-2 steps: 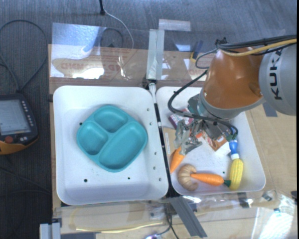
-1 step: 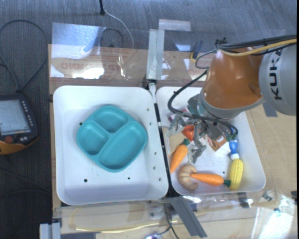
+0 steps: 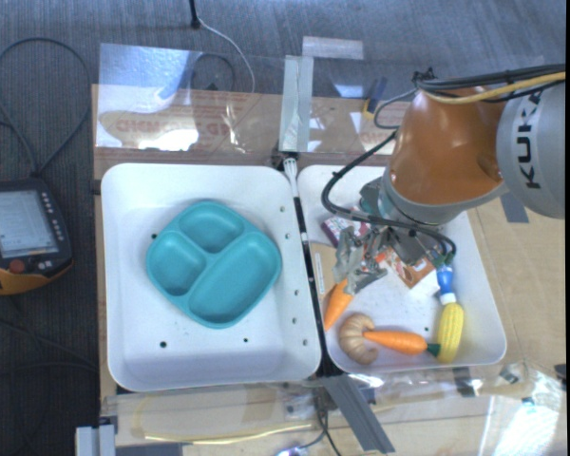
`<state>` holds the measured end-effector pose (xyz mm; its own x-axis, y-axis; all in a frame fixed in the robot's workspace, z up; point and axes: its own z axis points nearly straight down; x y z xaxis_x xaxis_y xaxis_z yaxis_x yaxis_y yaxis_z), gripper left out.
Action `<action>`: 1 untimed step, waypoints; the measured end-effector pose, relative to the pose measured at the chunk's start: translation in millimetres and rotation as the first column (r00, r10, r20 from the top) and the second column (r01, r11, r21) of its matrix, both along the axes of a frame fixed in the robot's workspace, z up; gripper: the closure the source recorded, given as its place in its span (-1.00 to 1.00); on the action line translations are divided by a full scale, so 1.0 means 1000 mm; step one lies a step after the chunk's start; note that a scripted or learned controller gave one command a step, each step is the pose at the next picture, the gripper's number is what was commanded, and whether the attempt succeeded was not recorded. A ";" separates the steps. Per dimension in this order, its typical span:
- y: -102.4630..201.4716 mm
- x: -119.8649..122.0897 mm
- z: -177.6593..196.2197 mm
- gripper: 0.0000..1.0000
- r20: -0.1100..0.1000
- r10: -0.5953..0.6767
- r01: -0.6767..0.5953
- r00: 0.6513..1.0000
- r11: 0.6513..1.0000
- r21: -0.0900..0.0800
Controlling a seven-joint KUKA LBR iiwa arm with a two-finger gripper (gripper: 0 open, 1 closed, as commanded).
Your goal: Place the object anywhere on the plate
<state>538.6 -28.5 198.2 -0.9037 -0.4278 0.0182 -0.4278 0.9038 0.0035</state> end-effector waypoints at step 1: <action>0.000 0.000 0.000 -1.00 -0.001 0.000 0.000 1.000 1.000 0.000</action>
